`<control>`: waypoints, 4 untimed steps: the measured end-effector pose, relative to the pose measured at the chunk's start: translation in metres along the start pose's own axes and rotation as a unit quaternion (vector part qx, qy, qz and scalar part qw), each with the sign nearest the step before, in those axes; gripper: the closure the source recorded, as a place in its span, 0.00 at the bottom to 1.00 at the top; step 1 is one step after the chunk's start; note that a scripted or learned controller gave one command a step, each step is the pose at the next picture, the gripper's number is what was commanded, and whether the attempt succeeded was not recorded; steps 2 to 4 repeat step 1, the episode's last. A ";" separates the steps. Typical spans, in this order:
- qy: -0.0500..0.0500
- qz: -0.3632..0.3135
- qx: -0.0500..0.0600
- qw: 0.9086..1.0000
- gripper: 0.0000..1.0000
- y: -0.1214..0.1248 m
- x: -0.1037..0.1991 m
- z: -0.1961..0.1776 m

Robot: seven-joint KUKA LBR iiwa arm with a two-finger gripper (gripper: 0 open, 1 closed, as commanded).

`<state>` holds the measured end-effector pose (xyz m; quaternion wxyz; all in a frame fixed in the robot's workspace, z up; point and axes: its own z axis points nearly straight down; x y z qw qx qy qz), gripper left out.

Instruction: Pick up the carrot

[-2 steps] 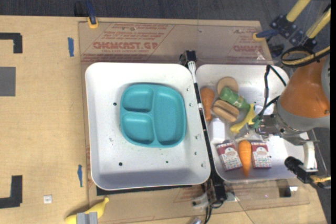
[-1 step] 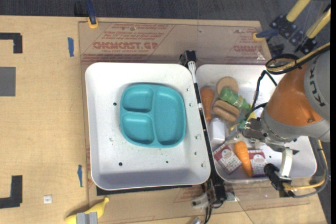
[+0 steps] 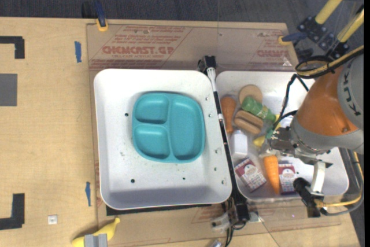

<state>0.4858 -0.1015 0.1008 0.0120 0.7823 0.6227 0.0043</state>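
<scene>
Jaws (image 3: 280, 151): sit under the grey wrist in the right-hand shallow white bin (image 3: 341, 182), over its middle; whether they are open or closed, or hold anything, cannot be told from this slanted view.

Orange tapered carrot (image 3: 272, 173): lies at about 6 o'clock from the jaws, just beside them, thick end toward the wrist, tip toward the near rim. Long axis runs roughly 12 to 6 o'clock, tilted slightly. It rests between two small printed cartons, one at its 9 o'clock (image 3: 250, 173), one at its 3 o'clock (image 3: 287, 173).

Judgement: the coming move turns on shifting toward 6 o'clock and closing across the short axis; the flanking cartons leave little room.

Outward: more toy food at 11 o'clock. Left bin (image 3: 110, 142) holds a teal divided plate (image 3: 169, 126). Tan bench (image 3: 46, 124) beneath.
</scene>
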 end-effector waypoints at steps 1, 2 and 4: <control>0.008 -0.058 0.010 0.998 1.00 -0.027 0.107 -0.087; 0.008 -0.058 0.010 0.998 1.00 -0.027 0.107 -0.087; 0.008 -0.058 0.010 0.998 1.00 -0.027 0.107 -0.087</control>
